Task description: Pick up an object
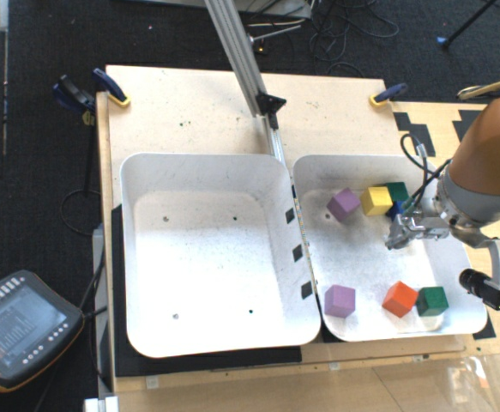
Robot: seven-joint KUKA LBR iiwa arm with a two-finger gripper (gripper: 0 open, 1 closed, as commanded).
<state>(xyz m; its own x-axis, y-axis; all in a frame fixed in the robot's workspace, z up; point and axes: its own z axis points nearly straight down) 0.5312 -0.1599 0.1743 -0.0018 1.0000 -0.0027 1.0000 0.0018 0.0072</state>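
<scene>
Right bin held purple, yellow, orange, green cubes; pincer state unclear.

Open floor runs down the middle of the right bin, between a purple cube, yellow cube and green cube crowded near its far wall and a second purple cube, orange cube and green cube along its near rim.
</scene>
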